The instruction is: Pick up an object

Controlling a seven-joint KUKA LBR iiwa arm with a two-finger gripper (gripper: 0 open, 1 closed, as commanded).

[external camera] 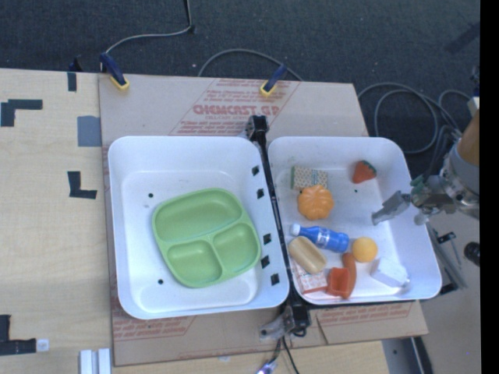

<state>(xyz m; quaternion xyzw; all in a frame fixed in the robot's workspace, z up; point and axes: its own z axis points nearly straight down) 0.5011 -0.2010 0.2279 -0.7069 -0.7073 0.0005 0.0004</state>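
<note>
Dark carpet (327,22), black cables (187,10), pale wood bench (47,232).

I see open floor along the right bin's (390,150) right side, past the strawberry (363,171). Orange (315,202), bottle (322,238) and bread roll (306,255) crowd its left half. The green plate (206,236) covers most of the left bin (125,209).

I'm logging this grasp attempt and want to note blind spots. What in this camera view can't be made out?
- Gripper: blurred and small over the right bin; whether its fingers are open or shut cannot be told.
- Arm: cut off at the view's right side.
- Packet: its lower part is hidden by the orange; its print is too small to read.
- Flat card: mostly covered by the bread roll and the red piece.
</note>
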